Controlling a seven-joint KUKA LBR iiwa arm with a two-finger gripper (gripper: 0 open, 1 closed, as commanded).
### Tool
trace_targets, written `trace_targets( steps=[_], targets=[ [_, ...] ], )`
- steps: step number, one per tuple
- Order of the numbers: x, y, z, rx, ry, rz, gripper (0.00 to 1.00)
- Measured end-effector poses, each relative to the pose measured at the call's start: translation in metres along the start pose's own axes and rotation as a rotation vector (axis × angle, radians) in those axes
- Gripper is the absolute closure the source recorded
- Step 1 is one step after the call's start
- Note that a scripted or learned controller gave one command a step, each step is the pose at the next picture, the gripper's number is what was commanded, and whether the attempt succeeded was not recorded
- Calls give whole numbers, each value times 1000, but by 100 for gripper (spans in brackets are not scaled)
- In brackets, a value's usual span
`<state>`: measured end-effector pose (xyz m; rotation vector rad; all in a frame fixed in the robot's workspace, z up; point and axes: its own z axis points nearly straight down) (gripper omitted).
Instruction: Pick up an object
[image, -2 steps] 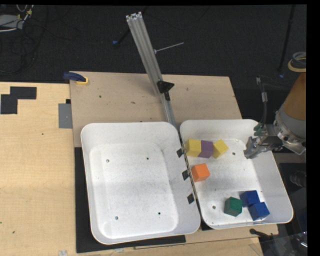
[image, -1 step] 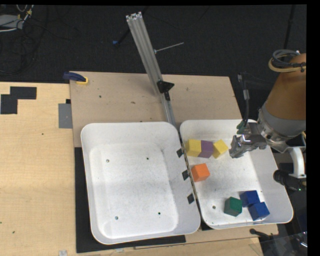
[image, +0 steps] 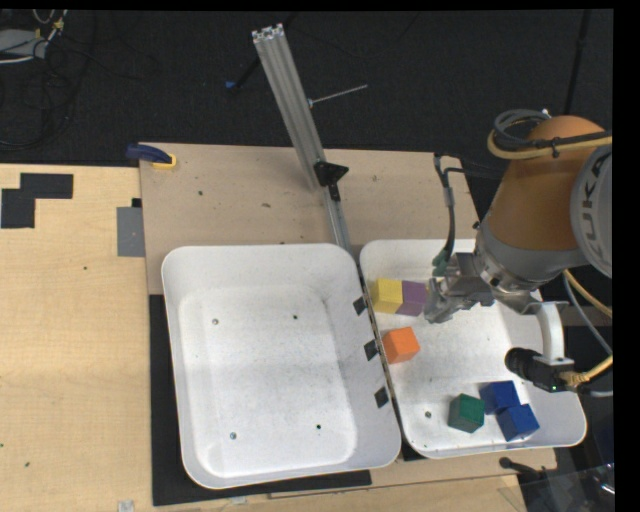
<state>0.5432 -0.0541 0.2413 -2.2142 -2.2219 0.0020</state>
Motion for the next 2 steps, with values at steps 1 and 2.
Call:
trace_targets(
  steps=[1,2],
  targets=[
    [45,-1,9,0,0,0,100],
    [101,0,2,-1,0,-2,100]
  ],
)
